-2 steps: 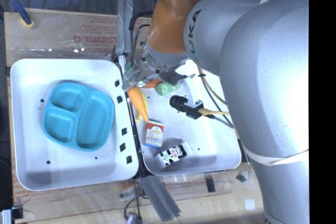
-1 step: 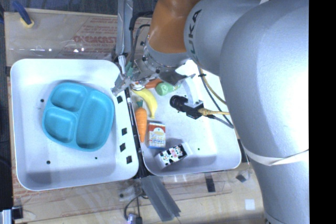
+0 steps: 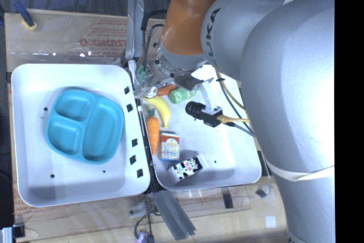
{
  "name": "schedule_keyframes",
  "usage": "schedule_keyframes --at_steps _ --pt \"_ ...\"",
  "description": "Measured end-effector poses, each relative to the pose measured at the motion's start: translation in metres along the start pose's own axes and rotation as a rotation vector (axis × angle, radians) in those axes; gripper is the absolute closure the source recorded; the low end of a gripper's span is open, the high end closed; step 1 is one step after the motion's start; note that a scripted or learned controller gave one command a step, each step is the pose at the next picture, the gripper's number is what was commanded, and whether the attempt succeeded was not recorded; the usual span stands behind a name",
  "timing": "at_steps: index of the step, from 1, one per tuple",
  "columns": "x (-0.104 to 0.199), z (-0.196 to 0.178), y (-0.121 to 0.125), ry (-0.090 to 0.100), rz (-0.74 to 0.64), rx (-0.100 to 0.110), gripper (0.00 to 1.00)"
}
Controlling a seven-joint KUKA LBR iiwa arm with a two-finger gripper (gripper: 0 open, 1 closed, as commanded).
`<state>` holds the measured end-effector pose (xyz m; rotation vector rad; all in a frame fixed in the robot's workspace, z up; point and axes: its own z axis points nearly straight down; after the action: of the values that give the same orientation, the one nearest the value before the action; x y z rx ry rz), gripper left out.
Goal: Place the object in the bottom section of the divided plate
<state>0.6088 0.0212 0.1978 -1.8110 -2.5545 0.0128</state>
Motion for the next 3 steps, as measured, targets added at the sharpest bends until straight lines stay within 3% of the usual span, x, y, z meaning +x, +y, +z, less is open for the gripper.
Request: schedule_keyframes --at_steps 1,2,3 --pt "-0.038 0.009 -0.054 -0.002 0.051 -0.007 1.00" --pt "0.061 -0.038 -0.098 -0.002 -0.020 -0.007 1.00" --pt "0.009 0.010 -0.137 -0.001 0.062 -0.006 1.00"
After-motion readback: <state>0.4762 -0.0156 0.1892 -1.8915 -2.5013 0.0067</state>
